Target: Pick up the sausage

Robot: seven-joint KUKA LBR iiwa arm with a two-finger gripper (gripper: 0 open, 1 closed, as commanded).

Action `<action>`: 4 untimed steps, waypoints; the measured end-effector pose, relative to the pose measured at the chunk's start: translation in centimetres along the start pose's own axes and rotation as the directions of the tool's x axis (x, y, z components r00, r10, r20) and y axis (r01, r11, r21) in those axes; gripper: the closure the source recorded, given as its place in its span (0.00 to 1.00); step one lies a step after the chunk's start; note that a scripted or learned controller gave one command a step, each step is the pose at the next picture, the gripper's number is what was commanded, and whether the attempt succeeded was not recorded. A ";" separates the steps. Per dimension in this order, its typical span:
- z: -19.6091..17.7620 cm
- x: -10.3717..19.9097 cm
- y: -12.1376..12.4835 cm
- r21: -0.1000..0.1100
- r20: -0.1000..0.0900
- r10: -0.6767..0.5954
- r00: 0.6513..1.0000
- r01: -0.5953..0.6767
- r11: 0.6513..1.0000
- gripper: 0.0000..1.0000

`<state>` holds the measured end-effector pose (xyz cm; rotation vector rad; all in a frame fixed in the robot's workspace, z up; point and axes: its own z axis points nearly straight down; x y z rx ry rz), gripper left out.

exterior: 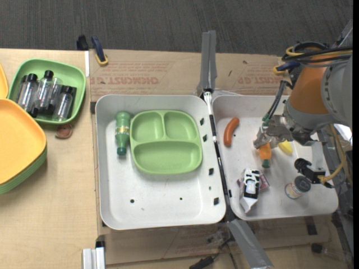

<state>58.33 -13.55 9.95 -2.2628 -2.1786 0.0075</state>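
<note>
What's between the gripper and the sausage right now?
Nothing visible. The sausage lies on bare bin floor, left of the gripper; the carrot sits just under the gripper, not between them.

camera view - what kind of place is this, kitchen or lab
Most likely a robot lab bench: an industrial arm reaches over two white bins on cardboard, holding toy items like a sausage and a green divided plate.

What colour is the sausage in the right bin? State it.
Orange-red: the sausage shows plainly in the camera view.
</note>
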 end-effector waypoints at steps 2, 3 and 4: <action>0.0 0.5 -1.0 0.000 -0.002 -0.121 0.993 0.121 0.993 1.00; 0.8 0.8 -1.9 -0.003 -0.002 -0.244 0.970 0.244 0.970 1.00; -13.0 6.4 -1.2 -0.002 -0.001 -0.161 0.987 0.161 0.987 1.00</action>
